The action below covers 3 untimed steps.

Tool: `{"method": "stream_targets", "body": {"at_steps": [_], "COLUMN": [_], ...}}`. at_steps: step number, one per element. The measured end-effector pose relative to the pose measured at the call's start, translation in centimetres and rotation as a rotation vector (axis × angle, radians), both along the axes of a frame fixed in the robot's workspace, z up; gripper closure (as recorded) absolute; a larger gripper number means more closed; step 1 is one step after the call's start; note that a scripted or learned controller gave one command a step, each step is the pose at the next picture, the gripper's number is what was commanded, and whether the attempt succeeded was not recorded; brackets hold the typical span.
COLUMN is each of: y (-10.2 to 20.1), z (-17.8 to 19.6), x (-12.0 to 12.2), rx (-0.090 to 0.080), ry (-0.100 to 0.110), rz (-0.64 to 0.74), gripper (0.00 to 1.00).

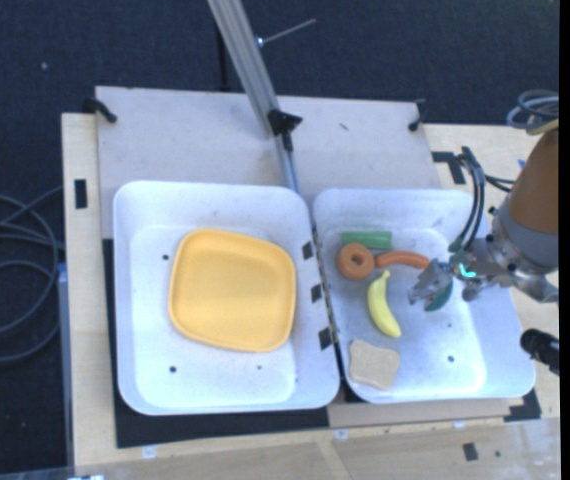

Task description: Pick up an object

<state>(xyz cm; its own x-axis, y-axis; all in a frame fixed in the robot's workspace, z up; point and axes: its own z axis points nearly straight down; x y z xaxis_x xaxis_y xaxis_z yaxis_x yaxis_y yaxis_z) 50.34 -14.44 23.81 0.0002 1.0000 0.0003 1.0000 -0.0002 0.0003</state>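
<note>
I have the gripper (pixel 431 290) low in the right bin (pixel 495 363), just right of the banana (pixel 383 308); I cannot tell whether it is open or closed, and nothing shows held. The banana lies mid-bin, its long axis running top to bottom, slightly slanted, lower tip toward the bread slice (pixel 374 364). My judgement: close across its narrow width, clear of the carrot (pixel 403 260) and doughnut (pixel 356 261).
</note>
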Motion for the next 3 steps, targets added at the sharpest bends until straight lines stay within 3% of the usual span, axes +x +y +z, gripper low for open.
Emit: {"method": "stream_targets", "body": {"at_steps": [1, 3], "y": [0.0, -0.3], "z": [0.0, -12.4], "x": [0.0, -0.2], "rx": [0.0, 0.001], "ry": [0.0, 0.005], "rz": [0.0, -0.001], "gripper": [0.0, 0.0]}}
